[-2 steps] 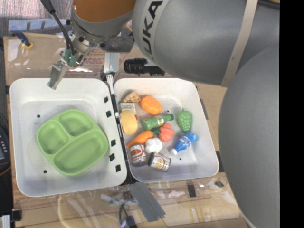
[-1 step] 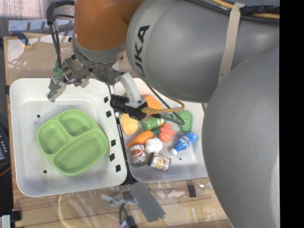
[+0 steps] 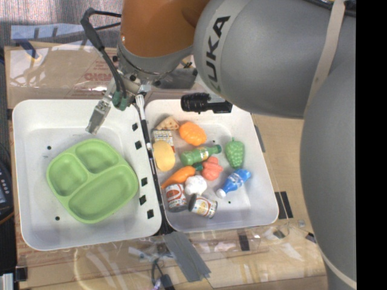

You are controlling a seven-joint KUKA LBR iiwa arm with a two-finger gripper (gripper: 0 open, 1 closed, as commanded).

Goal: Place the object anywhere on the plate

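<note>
The claw (image 3: 97,118) hangs over the left bin (image 3: 30,162); its opening cannot be judged. The green plate (image 3: 92,180) lies just below it, the toy foods (image 3: 196,168) well to its right.

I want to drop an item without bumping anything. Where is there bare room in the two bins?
The left bin has bare floor all around the green plate, widest along its back wall, though the gripper hangs there. The plate's three compartments lie bare too. The right bin is crowded through its middle; bare strips run along its right wall and front right corner.
</note>
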